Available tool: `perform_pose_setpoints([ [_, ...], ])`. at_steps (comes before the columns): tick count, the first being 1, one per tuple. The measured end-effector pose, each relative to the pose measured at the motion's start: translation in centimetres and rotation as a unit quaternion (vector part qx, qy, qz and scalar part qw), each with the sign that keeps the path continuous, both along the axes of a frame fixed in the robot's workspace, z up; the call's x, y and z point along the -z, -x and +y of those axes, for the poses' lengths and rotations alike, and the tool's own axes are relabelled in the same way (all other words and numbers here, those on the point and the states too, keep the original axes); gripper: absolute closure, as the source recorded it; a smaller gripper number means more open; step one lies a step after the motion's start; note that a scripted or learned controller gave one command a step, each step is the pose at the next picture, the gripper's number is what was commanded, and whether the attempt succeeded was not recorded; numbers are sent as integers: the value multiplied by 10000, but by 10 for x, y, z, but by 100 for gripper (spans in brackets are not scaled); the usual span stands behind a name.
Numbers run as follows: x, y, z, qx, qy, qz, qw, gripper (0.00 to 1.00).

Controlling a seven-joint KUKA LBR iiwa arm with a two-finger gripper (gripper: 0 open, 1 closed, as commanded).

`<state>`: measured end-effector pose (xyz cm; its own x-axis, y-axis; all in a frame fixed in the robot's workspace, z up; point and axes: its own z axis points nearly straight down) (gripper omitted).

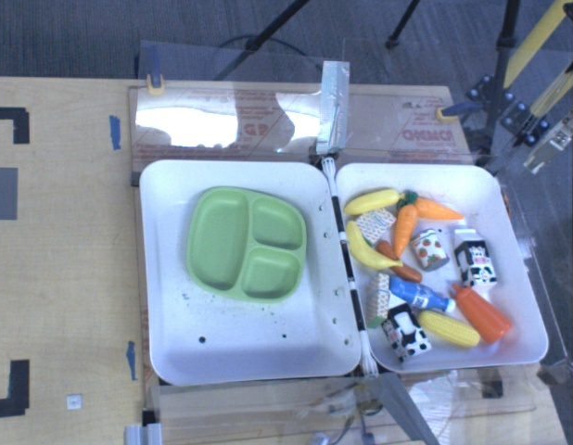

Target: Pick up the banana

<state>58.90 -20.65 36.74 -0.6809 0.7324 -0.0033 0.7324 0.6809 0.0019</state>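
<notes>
- The banana (366,247) lay in the right bin (526,265), curved along the bin's left wall, in its upper half.
- I could not tell the gripper's state from my feed.
- Just above the banana lay a second yellow banana-shaped piece (372,200), and a patterned packet (379,222) sat between the two.
- Right of the banana a carrot (404,229) stood tilted, close against it; a second carrot (436,211) lay up and right of the banana.
- Further right of the banana were a small white cup with red marks (429,249) and a cow-patterned carton (474,260).
- Below the banana lay a blue bottle (422,296), then a yellow corn cob (449,328), a second cow-patterned piece (408,335) and an orange bottle (482,313).
- Left of the banana, across the shared walls, the left bin (166,304) held a green divided plate (247,242) and a few dark specks.
- Above the banana, behind both bins, clear panels (222,119) stood upright, joined by grey tape.
- Far left of the banana the wooden bench (59,248) carried black marks and strips of blue tape (115,131).
- Beyond the bench, grey carpet (175,7) with black tripod legs, and a yellow pole (542,24) up and right of the banana.
</notes>
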Motion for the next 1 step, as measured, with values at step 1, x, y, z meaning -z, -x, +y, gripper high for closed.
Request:
perform_pose_setpoints([
  [1,0,0,0,1,1,-3,10000,0],
])
